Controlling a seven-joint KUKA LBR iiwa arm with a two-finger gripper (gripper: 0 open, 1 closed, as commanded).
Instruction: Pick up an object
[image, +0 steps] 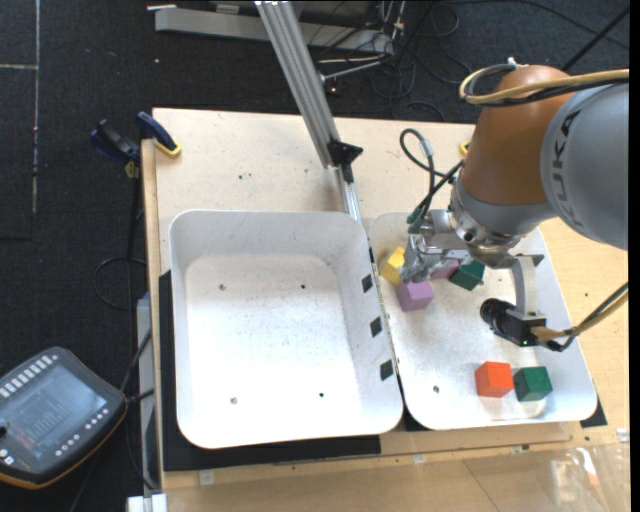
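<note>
1. The arm (560, 140), grey with an orange band, is seen reaching in over the right bin (450, 400); this bin is taken as the landmark for all places below.
2. The end effector (432, 262) is seen low over the far left part of the right bin, among a cluster of blocks.
3. Whether the end effector is wide, narrow or holding anything cannot be told; its tip is masked by its own body and the blocks around it.
4. A purple block (416, 294) is noted on the right bin's floor near its left wall, just below the end effector.
5. A yellow block (392, 262) is noted at the bin's far left, close beside the end effector and just above the purple block.
6. A dark green block (467, 275) is seen tilted to the right of the end effector, in the far half of the bin.
7. An orange block (493, 379) and a green block (533, 381) are seen side by side near the bin's near right corner, well apart from the end effector.
8. A black cable fitting (508, 322) hangs over the bin's right half, between the two groups of blocks.
9. The left bin (200, 240) lies against the right bin's left wall.
10. Both bins are carried by the bench (250, 150).
</note>
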